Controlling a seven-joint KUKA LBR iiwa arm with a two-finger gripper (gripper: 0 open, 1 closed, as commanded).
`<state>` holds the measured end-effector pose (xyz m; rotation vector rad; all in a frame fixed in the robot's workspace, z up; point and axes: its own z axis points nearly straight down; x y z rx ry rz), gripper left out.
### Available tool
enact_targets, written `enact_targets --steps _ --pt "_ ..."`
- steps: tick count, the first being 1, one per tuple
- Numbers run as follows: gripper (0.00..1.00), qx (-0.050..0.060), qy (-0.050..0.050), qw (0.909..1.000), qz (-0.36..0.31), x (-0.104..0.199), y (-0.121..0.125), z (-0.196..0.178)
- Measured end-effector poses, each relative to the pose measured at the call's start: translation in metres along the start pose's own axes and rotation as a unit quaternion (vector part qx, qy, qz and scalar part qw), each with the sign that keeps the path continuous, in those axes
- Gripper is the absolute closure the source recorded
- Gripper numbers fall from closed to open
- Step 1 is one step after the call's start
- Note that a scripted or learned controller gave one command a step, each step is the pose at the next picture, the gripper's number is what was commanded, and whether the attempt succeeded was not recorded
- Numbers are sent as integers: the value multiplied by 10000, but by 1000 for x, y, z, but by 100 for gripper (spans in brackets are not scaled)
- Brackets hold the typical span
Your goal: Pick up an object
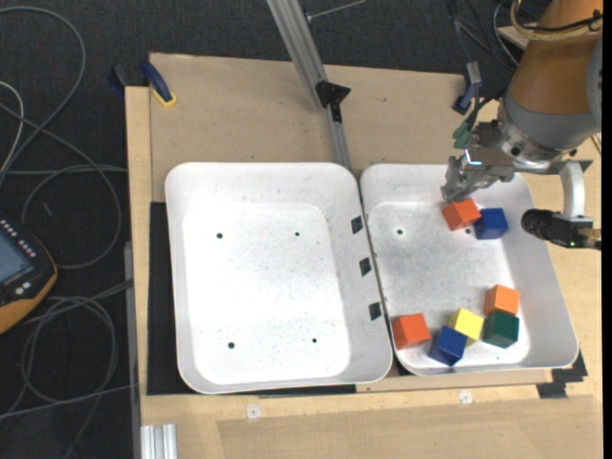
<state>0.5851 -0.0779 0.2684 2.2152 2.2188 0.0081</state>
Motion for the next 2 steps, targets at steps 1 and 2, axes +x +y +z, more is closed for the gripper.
enact_targets --steps 1,2 --pt "100 31 11 10000 -23 55 7 2" --pt "100 29 13 10000 -29 115 28 7"
